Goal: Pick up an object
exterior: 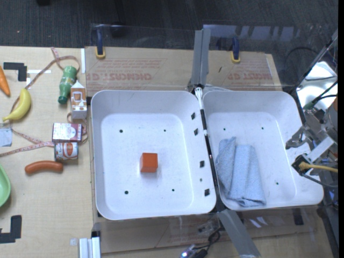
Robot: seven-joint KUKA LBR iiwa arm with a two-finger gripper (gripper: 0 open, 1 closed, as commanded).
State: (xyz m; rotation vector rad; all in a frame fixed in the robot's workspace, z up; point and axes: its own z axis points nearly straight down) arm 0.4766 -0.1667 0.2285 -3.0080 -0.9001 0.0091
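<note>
**Pick Task: Gripper Parked Outside the Bins**

The gripper point(312, 152) sits at the right edge of the frame, beside the outer rim of the right bin point(252, 104). Its state cannot be determined from this view; nothing is visibly held. This position probably leaves both bins unobstructed for the overhead camera before a pick attempt.

Two candidate objects are present. An orange block point(149, 162) rests flat near the centre of the left bin point(107, 144), well apart from every wall. This placement should allow approach from any side. A folded blue cloth point(241, 176) lies in the lower left part of the right bin, near the wall it shares with the left bin. It is the closer target, but being soft it may bunch or slip in a grasp.

The bins stand side by side on brown cardboard point(134, 69), secured at the top by two clamps. To the left, a wooden table point(37, 208) carries a banana point(19, 105), a green bottle point(66, 83), small cartons, a can and a sausage. Dark carpet fills the upper frame.
</note>
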